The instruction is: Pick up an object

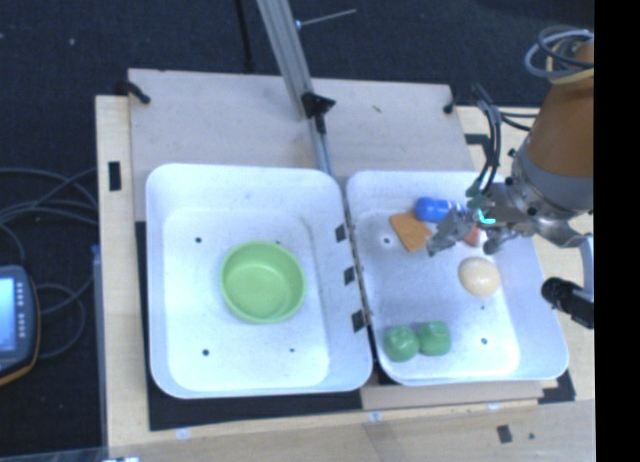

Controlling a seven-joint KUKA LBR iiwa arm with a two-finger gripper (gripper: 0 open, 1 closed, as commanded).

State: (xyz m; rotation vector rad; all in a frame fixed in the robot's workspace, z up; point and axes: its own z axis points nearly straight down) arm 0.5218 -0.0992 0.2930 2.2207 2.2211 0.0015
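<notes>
- While the gripper point(462, 233) hung low over the right bin point(520, 345), I could not tell from this slanted view whether it was apart or together, because dark parts of the wrist overlapped there.
- Nothing could be seen held in it, so I judged that no object was lifted yet.
- Just beside the gripper lay the orange piece point(409, 231), flat on the bin floor, and the blue object point(431, 209) was touching or almost touching its upper edge; these two seemed the likely targets, since the tool was placed right next to them.
- A small red-orange thing point(472, 239) showed close under the gripper; what it was stayed unclear.
- The cream egg-shaped object point(479, 276) rested a little below the gripper, apart from the others.
- Two green blocks point(418, 340) sat side by side near the front wall of the same bin, well apart from the arm.
- The left bin point(180, 200) held a green bowl point(262, 281), upright near its middle, far from the reach.
- The arm point(565, 140) came in from the right, probably to keep the bins open to the camera.
</notes>
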